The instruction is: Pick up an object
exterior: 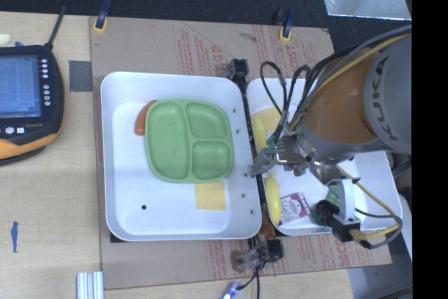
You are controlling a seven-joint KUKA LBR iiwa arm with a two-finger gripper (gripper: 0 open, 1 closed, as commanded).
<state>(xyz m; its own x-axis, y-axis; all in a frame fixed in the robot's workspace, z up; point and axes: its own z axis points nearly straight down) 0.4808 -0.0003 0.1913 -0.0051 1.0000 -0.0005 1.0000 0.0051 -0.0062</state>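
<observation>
- Camera view: the gripper (269, 159) is seen low over the right bin (381, 182), at its 9 o'clock edge.
- Whether it is wide or narrow cannot be told.
- Nothing is seen held, so the pick is judged not done yet.
- A yellow banana (271, 198) lies at 6 o'clock of the gripper.
- A green tray (189, 141) and a yellow card (211, 196) are left in the left bin (126, 206).

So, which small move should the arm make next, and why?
Probably a short descent into the right bin, toward the yellow object near its left wall. The arm is over that bin and covers much of it; the yellow object and the red-and-white packet lie in view beside it, and nothing looks picked up yet.
</observation>
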